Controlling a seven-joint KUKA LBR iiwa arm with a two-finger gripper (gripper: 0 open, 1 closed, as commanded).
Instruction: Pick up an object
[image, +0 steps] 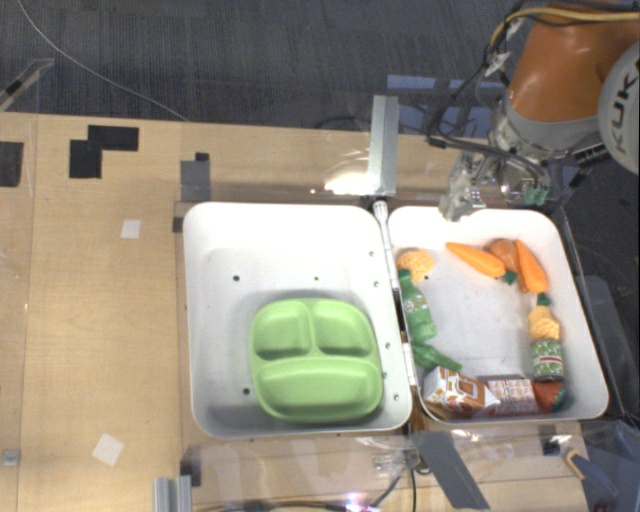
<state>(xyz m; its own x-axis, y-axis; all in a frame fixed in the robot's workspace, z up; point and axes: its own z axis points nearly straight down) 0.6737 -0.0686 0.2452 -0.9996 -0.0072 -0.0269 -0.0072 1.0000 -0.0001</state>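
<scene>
While the tool (480, 190) hangs at the right bin's (590, 385) far rim, finger state untellable, nothing seen held, best drop straight onto the loose orange carrot (476, 259) near that far edge.

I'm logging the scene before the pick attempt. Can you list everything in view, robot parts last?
White bins: two, side by side on the bench.
Divided tray: one, green, left bin.
Carrots: two, orange, right bin, far side.
Corn cob: one, yellow, right bin, far left corner.
Green bottle: one, along right bin's left wall.
Brown box: one, right bin, near edge.
Arm: one, orange band, above right bin's far edge.
Jaws: hovering over right bin's far rim.
</scene>
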